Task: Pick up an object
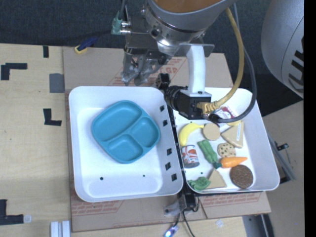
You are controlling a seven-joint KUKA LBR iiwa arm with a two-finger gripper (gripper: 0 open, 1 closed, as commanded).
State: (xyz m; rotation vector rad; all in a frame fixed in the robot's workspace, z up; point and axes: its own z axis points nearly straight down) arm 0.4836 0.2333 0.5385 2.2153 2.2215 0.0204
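Above the blue tray's (126, 131) far edge the gripper (139, 71) hangs beyond the bin rim; its state, cannot tell. Toy food, banana (189, 131) and carrot (232, 161), lies right of the tray. Best: come down straight over one item standing apart.

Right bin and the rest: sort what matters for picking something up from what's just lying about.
For the job: gripper; banana, carrot, cookie, can, in the right bin.

Lying about: blue plate, left bin, cardboard sheet.
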